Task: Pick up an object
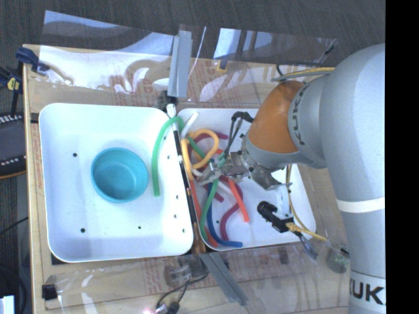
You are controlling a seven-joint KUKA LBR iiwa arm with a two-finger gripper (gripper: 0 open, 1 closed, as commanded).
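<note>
The right bin (pixel 301 208) holds a tangle of flexible tubes: an orange loop (pixel 203 139), a red-orange one (pixel 239 201), a maroon one (pixel 226 221), a green one (pixel 208 205) and a blue one (pixel 219 241). My gripper (pixel 216 169) is low in this bin, reaching left into the tangle just under the orange loop. Its fingers sit among the tubes and their state is hidden. A light green tube (pixel 159 152) lies draped over the divider into the left bin (pixel 65 227), where a blue bowl (pixel 119 174) stands.
The arm's grey body and orange band (pixel 278 126) cover the right bin's upper right. A black cable connector (pixel 272 216) with a yellow wire hangs over the bin's lower right. A clear panel stands along the back of the bench.
</note>
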